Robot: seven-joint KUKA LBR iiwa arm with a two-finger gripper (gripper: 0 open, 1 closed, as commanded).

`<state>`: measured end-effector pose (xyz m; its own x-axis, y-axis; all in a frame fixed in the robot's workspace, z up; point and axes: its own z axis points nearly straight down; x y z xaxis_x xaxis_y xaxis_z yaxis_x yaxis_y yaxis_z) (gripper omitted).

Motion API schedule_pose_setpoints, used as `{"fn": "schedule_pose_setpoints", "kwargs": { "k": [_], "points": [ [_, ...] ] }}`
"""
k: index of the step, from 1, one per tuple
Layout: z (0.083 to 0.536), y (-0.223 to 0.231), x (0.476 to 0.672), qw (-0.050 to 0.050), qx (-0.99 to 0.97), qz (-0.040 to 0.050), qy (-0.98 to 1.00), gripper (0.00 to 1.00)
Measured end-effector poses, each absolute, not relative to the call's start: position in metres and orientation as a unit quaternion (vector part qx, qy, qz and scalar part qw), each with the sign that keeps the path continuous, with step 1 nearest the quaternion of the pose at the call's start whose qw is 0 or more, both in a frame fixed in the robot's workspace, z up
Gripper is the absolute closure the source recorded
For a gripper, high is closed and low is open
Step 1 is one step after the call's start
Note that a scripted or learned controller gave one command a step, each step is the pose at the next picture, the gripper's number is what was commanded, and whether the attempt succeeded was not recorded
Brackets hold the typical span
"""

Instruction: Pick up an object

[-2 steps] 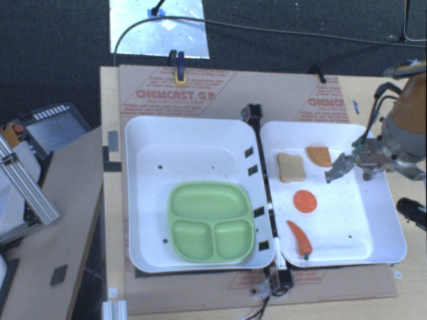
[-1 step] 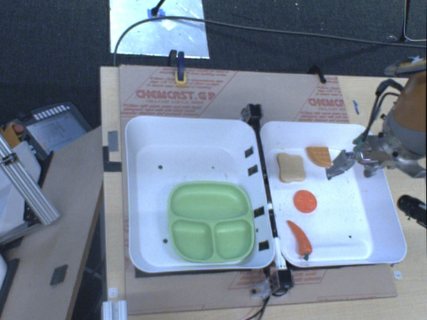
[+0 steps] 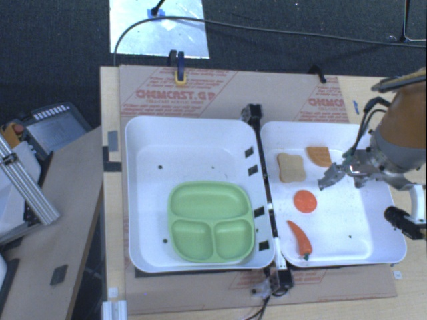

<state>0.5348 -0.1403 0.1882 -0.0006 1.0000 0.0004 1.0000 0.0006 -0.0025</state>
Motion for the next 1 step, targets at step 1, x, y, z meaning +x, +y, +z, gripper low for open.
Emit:
{"fn": "schedule_pose_setpoints", "kwargs": {
  "k": [1],
  "points": [
    [0.1456,-0.1439,0.5332,0.001,-0.707,0.0006,-0.708,0.0]
  ]
}}
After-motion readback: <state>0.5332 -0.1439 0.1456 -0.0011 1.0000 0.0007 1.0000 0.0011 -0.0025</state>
